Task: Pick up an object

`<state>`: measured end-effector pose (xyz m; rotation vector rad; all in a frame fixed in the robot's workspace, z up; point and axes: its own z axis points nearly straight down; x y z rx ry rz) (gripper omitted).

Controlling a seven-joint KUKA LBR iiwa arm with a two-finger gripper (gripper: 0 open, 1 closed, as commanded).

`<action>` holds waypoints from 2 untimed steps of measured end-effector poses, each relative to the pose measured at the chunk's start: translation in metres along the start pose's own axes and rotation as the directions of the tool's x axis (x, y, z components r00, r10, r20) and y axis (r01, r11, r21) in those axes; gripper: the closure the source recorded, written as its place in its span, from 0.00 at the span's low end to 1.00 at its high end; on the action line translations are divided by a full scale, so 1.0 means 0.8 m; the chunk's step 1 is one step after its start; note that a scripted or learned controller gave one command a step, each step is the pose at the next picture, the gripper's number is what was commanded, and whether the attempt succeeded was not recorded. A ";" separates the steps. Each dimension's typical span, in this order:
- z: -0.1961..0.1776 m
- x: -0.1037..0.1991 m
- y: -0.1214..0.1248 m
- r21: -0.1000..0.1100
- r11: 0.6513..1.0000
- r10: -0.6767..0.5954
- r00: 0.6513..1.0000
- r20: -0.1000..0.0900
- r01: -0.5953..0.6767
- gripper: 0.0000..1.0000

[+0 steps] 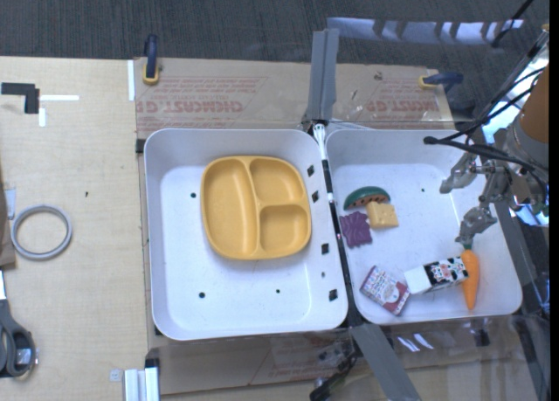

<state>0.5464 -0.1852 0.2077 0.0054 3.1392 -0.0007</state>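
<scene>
The nearest candidate for picking is the carrot [471, 279], an orange toy lying upright in the frame at the lower right of the right bin [410, 159], hard against the bin's right wall. Touching its left side is a small black-and-white carton [441, 273], and further left lies a pink patterned packet [384, 290]. Up toward the middle of that bin sit a purple piece [355, 229], a yellow cheese-like block [382, 215] and a green-and-red slice [366, 196], bunched close together.

The gripper [472, 216] hangs just above the carrot's top end, over the right side of the bin. From here I can't tell how wide its fingers stand, and nothing shows between them, so I'd say it has hold of nothing.

My worry is the wall: the carrot is so tight to it that a finger coming down could land on the rim or the carrot itself and skid it away. The carton pressed alongside could also get nudged or pinched together with it.

The left bin [175, 294] holds a yellow divided plate [256, 207], well apart from all this
</scene>
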 end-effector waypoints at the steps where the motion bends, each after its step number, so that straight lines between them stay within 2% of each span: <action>1: 0.031 -0.058 0.035 0.000 0.997 -0.083 0.997 0.001 0.083 0.00; 2: 0.037 -0.088 0.078 0.001 0.892 0.452 0.892 0.001 -0.452 0.00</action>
